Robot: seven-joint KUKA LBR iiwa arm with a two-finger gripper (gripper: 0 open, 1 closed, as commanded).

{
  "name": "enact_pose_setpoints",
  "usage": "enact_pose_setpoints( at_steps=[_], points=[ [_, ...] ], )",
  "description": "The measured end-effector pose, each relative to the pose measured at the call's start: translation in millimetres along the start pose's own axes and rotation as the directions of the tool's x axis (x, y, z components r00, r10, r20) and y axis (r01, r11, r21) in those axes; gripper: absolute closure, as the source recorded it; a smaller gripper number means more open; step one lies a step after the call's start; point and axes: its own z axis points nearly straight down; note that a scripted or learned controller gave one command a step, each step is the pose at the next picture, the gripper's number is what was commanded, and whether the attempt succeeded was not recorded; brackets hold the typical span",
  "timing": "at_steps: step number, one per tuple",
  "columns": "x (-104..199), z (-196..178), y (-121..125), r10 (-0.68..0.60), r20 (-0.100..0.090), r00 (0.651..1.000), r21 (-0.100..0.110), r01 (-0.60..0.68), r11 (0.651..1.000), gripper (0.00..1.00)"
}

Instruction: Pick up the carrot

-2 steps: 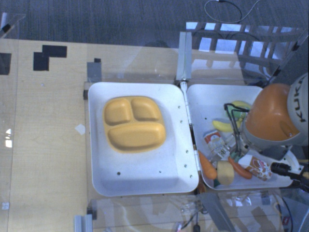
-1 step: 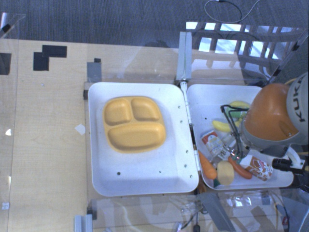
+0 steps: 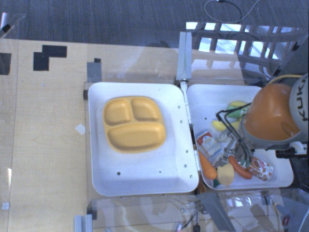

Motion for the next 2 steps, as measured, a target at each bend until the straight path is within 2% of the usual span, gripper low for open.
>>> enact_pose_setpoints(
  at_steps=[1, 2],
  points=[
    [1, -10, 1, 0.002, -0.007, 1.000, 0.000, -0.002, 1.000, 1.00],
    [36, -90, 72, 0.047, -0.042, 0.998, 0.008, -0.047, 0.999, 1.00]
  ],
)
